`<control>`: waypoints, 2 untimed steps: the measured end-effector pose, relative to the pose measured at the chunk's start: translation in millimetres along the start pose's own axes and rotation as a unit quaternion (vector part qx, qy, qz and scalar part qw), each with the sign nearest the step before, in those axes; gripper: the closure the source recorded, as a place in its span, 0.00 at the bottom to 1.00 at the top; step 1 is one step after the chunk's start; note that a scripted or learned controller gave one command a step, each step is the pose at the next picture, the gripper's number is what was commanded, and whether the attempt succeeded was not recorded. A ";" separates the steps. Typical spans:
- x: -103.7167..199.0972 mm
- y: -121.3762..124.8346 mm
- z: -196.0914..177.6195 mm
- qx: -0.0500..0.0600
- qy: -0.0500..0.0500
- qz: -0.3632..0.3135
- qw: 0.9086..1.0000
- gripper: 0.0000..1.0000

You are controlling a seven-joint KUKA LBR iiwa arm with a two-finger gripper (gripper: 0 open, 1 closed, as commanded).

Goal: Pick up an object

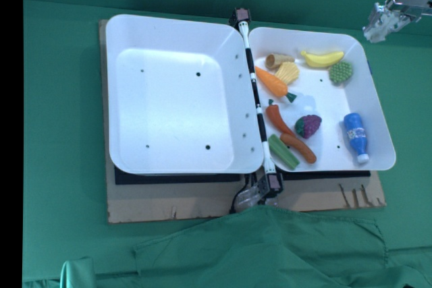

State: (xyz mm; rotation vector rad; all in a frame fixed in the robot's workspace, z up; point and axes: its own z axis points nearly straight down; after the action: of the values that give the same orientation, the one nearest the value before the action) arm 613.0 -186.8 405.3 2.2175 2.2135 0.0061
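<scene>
A: Where is the arm?

B: In the camera view it hangs at the upper right corner of the frame, above the green cloth (61, 111) and just outside the far right corner of the right bin (381, 145). The gripper (375, 29) points down and to the left, clear of the bin rim.

A: Is it holding anything?

B: Nothing sits between the fingers. Whether they are spread or closed, I cannot tell; they are too small.

A: And the objects?

B: All in the right bin. A banana (322, 59) lies along the top, a green round piece (341, 72) just beside its right end. At the upper left, a carrot (272, 83) is touching a yellow corn piece (287, 71). A purple grape bunch (308, 125) sits mid-bin, a blue bottle (355, 136) at the lower right, and a green cucumber (283, 152) near the bottom left.

A: The left bin?

B: The left bin (118, 91) lies in the left half of the frame, its edge against the other's.
</scene>
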 end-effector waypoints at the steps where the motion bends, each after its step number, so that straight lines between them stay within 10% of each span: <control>1: 0.3 14.5 -23.0 0.000 0.000 0.000 1.000 1.00; 2: -0.1 46.3 -25.2 0.001 -0.001 0.000 1.000 1.00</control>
State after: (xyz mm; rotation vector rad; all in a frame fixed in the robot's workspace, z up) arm 659.0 -186.9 430.9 2.2174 2.2130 0.0025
